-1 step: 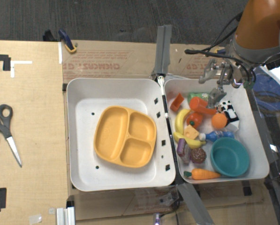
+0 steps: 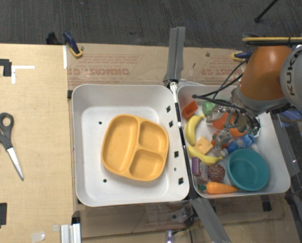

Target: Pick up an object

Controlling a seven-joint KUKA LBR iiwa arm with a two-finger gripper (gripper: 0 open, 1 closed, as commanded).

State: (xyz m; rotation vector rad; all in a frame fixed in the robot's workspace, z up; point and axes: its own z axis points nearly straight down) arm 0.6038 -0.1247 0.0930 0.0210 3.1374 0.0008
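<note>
1. The left bin (image 2: 85, 151) holds a yellow divided plate (image 2: 135, 147).
2. The right bin (image 2: 277, 151) holds a teal bowl (image 2: 248, 170), bananas (image 2: 192, 128), a carrot (image 2: 221, 188) and smaller items.
3. The gripper (image 2: 222, 137) hangs above the bananas; its jaw state cannot be determined.

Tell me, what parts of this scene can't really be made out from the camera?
- Gripper in the camera view: too small and cluttered to judge its state.
- Items in the right bin beneath the arm: partly covered by it.
- Scissors: handle loops cut off by the left edge.
- Dark round item: too small to identify.
</note>
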